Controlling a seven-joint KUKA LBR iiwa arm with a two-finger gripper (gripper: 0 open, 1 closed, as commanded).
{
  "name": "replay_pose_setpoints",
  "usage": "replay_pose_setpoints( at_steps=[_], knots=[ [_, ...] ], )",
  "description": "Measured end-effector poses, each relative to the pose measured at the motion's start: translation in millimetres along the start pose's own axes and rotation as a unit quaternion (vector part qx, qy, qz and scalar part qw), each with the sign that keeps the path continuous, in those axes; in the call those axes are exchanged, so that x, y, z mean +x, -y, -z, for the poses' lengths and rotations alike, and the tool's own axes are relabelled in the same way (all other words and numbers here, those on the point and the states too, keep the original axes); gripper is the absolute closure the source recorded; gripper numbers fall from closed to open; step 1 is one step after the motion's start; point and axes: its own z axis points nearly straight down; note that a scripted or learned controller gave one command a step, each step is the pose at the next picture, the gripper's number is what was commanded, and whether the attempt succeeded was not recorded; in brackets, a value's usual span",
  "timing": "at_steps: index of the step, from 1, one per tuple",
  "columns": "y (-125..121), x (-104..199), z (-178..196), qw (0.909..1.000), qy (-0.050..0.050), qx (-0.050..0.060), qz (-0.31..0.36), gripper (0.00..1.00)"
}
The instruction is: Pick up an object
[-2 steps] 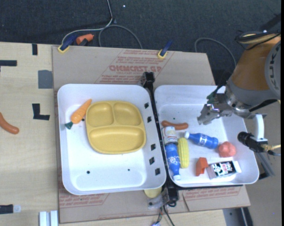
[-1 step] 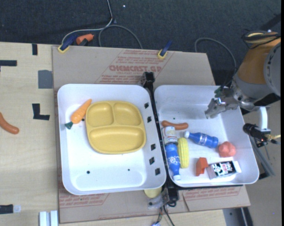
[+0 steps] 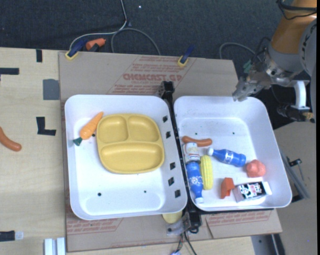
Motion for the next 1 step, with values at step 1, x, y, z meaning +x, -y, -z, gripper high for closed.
replay_pose_setpoints(
  at_steps=[1],
  knots=[
    [77.5, 90.6, -40.9, 0.9999, -0.004, 0.011, 0.001, 0.0]
  ],
)
